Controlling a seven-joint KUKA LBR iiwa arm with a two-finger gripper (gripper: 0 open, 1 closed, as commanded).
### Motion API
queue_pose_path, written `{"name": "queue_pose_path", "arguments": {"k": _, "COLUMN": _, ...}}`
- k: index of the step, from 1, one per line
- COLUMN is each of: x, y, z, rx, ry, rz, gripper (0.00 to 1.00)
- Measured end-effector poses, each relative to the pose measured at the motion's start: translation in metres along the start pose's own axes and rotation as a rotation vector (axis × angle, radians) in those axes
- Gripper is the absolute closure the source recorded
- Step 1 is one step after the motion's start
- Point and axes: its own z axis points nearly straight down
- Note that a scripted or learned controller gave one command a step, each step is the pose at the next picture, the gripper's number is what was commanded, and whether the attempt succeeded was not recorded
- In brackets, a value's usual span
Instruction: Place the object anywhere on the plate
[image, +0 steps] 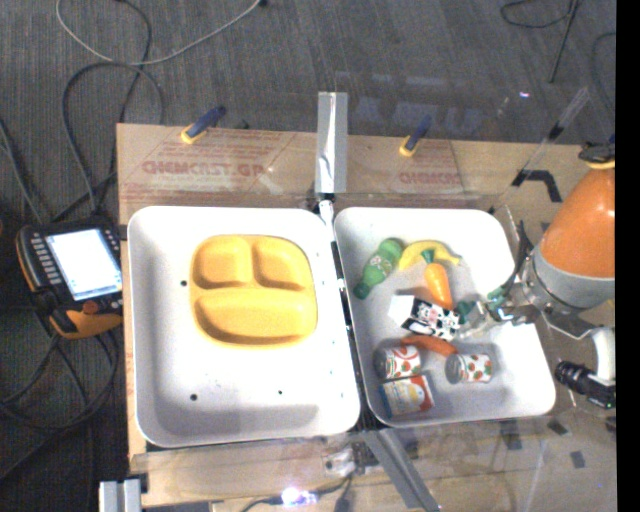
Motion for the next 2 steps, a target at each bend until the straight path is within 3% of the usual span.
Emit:
{"name": "queue_pose_path", "arguments": {"k": 1, "x": 0.028, "y": -0.012, "z": -0.013, "rx": -0.001, "ry": 0.0, "rz": -0.309, "gripper": 1.0}}
{"name": "queue_pose_path", "arguments": {"k": 2, "x": 0.011, "y": 0.076, "z": -0.005, "rx": -0.003, "ry": -0.004, "rz": -0.514, "gripper": 1.0}}
